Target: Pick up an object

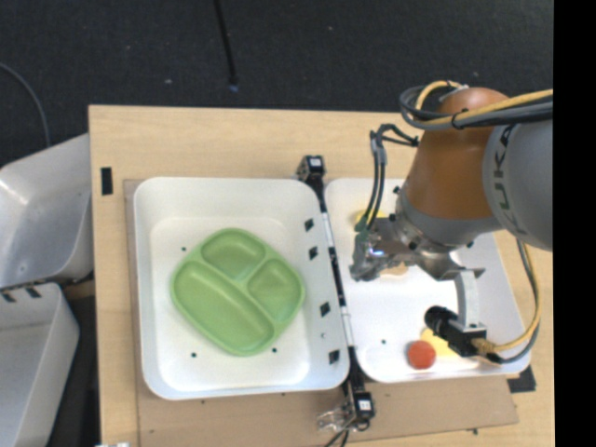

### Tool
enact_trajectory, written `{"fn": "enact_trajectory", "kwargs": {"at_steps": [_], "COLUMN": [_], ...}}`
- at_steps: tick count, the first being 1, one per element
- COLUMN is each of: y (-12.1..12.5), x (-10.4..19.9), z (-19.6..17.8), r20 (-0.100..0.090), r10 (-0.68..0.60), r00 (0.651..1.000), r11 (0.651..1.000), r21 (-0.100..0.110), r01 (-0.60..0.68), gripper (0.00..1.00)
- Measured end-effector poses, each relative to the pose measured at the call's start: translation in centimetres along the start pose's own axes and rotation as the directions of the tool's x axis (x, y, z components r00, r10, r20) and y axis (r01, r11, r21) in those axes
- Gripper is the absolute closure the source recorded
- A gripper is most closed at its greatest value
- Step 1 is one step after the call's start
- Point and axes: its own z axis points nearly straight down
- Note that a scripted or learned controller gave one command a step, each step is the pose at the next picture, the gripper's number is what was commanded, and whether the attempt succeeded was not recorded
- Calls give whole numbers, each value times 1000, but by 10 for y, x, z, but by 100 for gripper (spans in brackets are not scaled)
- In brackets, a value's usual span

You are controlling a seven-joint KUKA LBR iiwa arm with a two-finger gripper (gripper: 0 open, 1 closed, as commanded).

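Up top and closest to the lens is the arm (461,170), orange band and all, coming in from 3 o'clock and hanging over the right bin (386,329). Its end effector (371,257) sits low over that bin's 9 o'clock side, right by the divider between the two bins. Honestly can't tell from here whether it's released or clenched, the wrist blocks too much, and I don't see anything caught in it.

The thing to grab, as far as I can see, is the little red ball (421,354). It's lying on the right bin's floor down near the 6 o'clock rim, at about 5 o'clock from the end effector. The two are apart, not touching, with bare white floor between them.

At 12 o'clock from the end effector there's a small yellow thing (360,220), mostly hidden by the arm, so no idea what it is.

Over in the left bin (149,203) a green divided plate (237,290) lies flat, roughly dead centre, with three compartments. Both bins sit on the light wood desk (186,138).
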Motion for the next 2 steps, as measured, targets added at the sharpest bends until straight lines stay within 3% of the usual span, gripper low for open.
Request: {"fn": "enact_trajectory", "kwargs": {"at_steps": [2], "y": [-6], "x": [94], "z": [2], "r20": [1], "r10": [0], "r00": [1000], "r11": [1000], "r21": [-1], "r01": [0], "gripper": [100]}}
